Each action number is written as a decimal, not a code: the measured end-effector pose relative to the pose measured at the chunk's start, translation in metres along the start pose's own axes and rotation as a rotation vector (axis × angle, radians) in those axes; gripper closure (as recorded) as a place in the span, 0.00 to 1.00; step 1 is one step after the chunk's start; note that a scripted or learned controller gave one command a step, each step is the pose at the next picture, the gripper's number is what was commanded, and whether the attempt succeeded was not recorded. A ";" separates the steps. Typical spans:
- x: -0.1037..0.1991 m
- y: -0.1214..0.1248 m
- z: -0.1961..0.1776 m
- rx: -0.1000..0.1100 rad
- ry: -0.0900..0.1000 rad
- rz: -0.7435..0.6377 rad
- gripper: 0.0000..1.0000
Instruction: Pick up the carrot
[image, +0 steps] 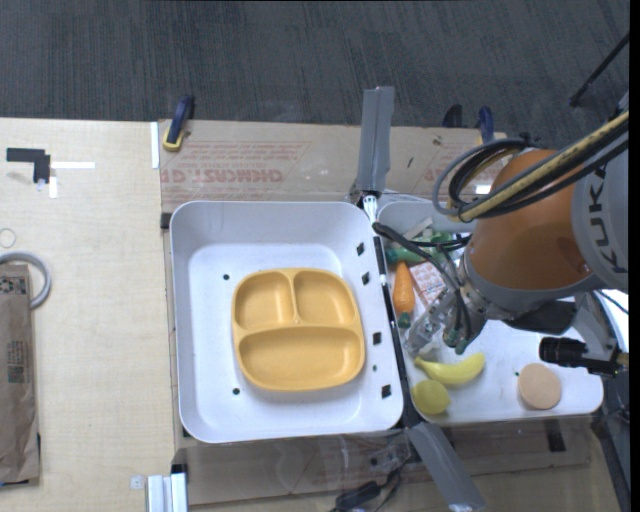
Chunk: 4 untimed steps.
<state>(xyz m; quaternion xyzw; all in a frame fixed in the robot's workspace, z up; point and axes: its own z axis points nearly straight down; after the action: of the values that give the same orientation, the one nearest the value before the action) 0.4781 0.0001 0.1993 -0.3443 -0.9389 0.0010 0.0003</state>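
Observation:
The carrot, orange with a green top, lies at the left side of the right bin, close to the wall between the bins. My gripper is low in that bin, just right of and below the carrot, over a small cluster of items. The orange wrist band hides much of the bin's middle. Nothing shows held between the fingers.
A yellow banana and a yellow-green fruit lie in front of the gripper. A tan round cookie sits at the right. The left bin holds a yellow divided plate. Cables loop above the wrist.

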 end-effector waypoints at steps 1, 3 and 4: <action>0.000 0.000 0.000 0.000 0.000 0.000 0.00; -0.003 -0.004 -0.134 0.000 0.000 0.010 0.00; -0.003 -0.004 -0.134 0.000 0.000 0.010 0.00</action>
<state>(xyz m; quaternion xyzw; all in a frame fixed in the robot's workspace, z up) 0.4782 -0.0047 0.3337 -0.3489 -0.9371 0.0009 0.0000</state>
